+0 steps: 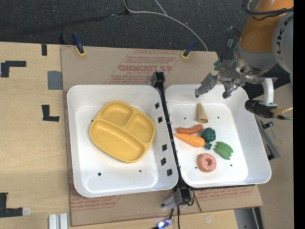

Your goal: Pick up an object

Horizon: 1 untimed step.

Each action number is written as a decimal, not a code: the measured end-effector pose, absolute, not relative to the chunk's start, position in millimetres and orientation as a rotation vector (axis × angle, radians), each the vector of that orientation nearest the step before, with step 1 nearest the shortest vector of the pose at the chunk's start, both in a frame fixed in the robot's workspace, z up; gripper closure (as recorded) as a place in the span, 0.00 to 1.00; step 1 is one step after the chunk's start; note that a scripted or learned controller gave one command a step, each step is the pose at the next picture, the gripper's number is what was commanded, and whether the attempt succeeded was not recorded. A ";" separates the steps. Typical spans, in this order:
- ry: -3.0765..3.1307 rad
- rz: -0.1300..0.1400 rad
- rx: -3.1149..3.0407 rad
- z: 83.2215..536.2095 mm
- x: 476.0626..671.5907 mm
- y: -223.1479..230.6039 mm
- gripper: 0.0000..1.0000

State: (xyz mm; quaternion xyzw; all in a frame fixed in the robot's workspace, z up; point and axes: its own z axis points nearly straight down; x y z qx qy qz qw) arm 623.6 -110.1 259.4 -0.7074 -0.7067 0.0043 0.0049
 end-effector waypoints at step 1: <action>-2.223 0.002 -2.220 266.0 625.7 -110.0 0.00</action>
